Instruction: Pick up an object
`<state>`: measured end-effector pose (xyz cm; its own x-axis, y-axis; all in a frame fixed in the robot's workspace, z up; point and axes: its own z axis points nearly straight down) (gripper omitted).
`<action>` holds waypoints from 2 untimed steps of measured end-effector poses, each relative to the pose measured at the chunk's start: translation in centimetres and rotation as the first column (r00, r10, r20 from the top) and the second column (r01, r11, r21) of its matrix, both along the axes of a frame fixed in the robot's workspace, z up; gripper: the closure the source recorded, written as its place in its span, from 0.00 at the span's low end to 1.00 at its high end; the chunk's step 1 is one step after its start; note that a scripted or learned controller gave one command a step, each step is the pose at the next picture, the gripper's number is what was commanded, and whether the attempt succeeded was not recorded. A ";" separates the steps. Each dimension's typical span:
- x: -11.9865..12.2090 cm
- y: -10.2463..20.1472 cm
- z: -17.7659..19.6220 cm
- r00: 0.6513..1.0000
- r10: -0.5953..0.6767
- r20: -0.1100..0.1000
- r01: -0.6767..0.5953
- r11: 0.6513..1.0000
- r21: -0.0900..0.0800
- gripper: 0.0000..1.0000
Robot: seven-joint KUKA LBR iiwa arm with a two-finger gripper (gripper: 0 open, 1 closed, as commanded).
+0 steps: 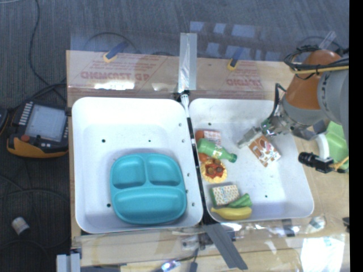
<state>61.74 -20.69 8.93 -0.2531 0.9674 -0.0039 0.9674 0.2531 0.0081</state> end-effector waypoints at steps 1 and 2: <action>0.1 0.1 1.0 1.000 0.000 0.004 0.000 1.000 0.003 1.00; 4.5 4.0 2.4 0.999 -0.052 -0.010 0.052 0.999 0.001 1.00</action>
